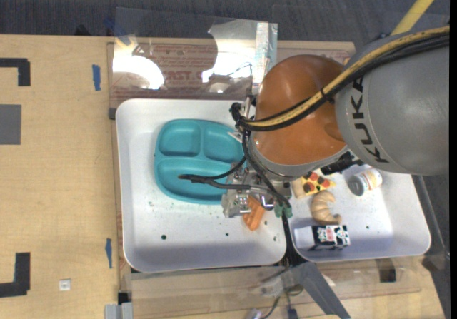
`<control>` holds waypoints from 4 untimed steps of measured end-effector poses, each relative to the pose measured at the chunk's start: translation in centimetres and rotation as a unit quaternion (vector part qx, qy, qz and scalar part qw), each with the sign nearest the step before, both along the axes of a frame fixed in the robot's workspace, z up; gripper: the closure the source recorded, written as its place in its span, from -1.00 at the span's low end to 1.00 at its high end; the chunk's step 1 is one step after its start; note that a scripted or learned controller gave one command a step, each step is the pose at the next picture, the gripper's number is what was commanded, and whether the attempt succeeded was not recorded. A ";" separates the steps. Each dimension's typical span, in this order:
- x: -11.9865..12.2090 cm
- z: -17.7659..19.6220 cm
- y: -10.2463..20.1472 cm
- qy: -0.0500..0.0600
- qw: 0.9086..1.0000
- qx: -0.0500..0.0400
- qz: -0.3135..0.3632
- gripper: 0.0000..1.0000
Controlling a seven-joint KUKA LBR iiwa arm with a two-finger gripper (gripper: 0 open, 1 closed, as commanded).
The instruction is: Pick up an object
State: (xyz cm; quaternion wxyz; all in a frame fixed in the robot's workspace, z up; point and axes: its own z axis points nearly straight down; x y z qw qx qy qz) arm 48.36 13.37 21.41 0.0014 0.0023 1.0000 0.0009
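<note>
My gripper [243, 203] hangs low over the right side of the left bin [139, 189], just below the arm's orange band [293, 114]. A small orange object [253, 220] lies right under the gripper's tip, touching or nearly touching it. A teal divided plate [196, 157] lies in the middle of the left bin, its right edge beside the gripper. In the right bin [407, 232] are a tan croissant-shaped toy [323, 205], a small yellow and red toy [315, 183], a silvery can [363, 182] and a black and white box [330, 235].
The arm's grey body [400, 103] covers most of the right bin's far half. A black and yellow cable [314, 103] loops over the wrist. Crumpled clear plastic [214, 61] lies behind the bins. Wooden bench [53, 168] stretches to the left.
</note>
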 end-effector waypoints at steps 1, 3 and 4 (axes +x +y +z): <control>-0.4 0.5 9.3 -0.001 0.990 0.001 -0.144 1.00; -0.2 2.7 9.6 -0.006 0.990 0.004 -0.142 1.00; -0.1 3.8 9.7 -0.009 0.990 0.005 -0.141 1.00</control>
